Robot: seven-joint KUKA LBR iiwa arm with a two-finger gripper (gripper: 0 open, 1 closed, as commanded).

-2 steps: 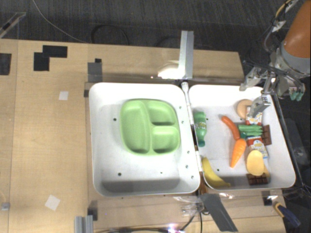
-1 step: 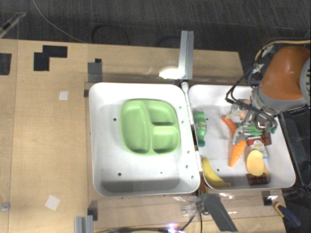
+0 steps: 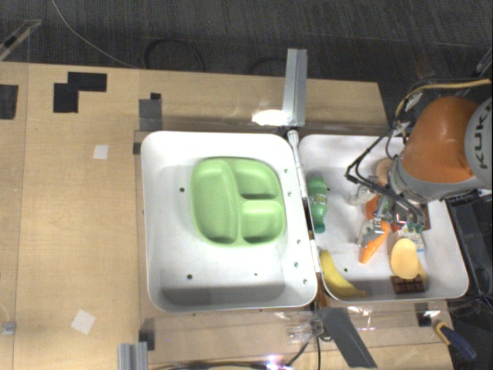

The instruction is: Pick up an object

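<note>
The right bin holds several objects. A green bottle lies along its left wall and a yellow banana sits in the front left corner. An orange carrot lies near the middle, with a yellow lemon-like piece to its right and a brown block in front of that. My gripper hangs low over the bin, just above the carrot's far end. The wrist hides whatever lies directly under it. A pale round piece peeks out behind the cables.
The left bin holds a green divided tray. A metal post stands at the back between the bins. The orange-banded arm covers the right bin's far right part. Cables loop beside the wrist.
</note>
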